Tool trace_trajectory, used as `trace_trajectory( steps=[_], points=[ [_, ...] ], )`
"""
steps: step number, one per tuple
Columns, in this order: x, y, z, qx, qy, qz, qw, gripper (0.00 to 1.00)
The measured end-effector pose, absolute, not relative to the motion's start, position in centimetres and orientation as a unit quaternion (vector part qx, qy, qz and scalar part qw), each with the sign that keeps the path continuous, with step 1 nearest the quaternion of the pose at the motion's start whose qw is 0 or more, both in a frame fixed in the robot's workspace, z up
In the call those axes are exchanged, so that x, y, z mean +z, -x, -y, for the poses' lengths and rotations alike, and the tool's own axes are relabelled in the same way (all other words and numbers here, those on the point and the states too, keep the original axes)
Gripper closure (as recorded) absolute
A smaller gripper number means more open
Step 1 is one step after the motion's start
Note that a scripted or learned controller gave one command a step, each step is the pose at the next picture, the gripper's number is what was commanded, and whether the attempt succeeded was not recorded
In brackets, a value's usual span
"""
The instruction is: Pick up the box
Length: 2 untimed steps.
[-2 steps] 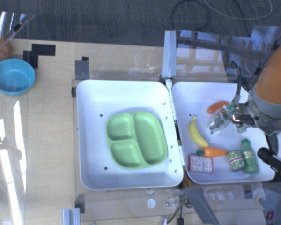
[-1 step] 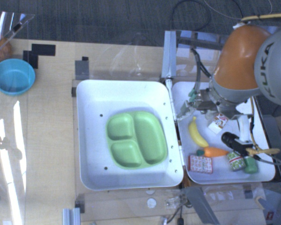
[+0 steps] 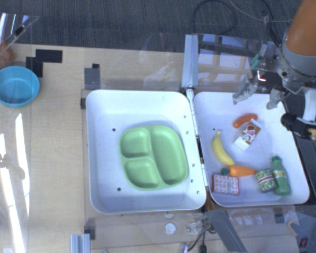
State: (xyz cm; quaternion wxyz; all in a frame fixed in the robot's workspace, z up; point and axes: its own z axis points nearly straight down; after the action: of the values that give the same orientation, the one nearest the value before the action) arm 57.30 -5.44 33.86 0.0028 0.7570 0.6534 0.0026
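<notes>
A small white box [image 3: 247, 136] with a red picture lies tilted in the middle of the right bin [image 3: 300, 191]. A flat red patterned box [image 3: 225, 184] lies at that bin's front left. My gripper [image 3: 259, 95] hangs over the bin's far edge, up and a little right of the white box and apart from it. Its two fingers [image 3: 243, 94] are spread open with nothing between them.
Beside the white box are a red sausage [image 3: 245, 120], a banana [image 3: 220, 149], a carrot [image 3: 242, 170], a can [image 3: 264, 180] and a green bottle [image 3: 279, 176]. The left bin [image 3: 100, 194] holds a green divided plate [image 3: 152, 156]. A blue bowl [image 3: 15, 85] sits far left.
</notes>
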Motion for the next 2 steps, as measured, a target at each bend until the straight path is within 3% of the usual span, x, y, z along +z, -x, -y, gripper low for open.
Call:
trace_trajectory(
  steps=[1, 2],
  points=[
    [20.4, -51.3, 2.4, 0.0014, -0.69, -0.724, 0.001, 0.0],
    [9.6, -54.9, 8.3, 0.0019, -0.672, -0.741, 0.002, 0.0]
  ],
)
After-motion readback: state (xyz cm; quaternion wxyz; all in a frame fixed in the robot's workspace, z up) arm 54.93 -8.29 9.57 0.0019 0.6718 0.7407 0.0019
